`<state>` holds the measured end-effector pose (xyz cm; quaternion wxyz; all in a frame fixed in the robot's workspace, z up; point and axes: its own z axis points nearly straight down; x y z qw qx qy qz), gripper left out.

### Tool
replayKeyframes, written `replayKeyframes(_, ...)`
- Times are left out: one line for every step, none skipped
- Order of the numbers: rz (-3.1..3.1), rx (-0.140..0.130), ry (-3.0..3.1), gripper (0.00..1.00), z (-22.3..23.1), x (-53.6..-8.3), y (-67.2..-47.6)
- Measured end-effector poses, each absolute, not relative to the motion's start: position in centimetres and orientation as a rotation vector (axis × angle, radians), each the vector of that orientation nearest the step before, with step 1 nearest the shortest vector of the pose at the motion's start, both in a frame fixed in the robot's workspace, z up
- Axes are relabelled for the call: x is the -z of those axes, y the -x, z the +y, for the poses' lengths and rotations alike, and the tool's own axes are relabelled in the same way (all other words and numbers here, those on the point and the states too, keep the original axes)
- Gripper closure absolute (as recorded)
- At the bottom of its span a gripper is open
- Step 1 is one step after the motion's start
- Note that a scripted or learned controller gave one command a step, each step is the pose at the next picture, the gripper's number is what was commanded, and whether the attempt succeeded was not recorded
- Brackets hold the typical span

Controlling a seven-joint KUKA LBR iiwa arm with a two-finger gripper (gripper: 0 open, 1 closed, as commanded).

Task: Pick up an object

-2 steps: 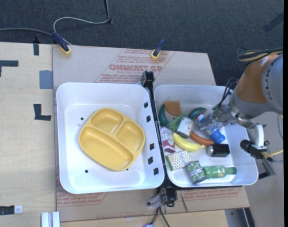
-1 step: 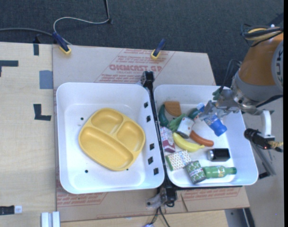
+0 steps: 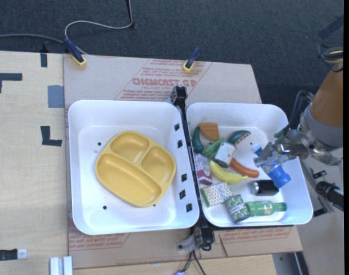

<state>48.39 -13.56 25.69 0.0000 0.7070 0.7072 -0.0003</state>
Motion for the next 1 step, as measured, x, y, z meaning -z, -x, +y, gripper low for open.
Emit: replayKeyframes(2.225, 0.0, -2.219, 1.0, -4.85, -25.79, -48.41)
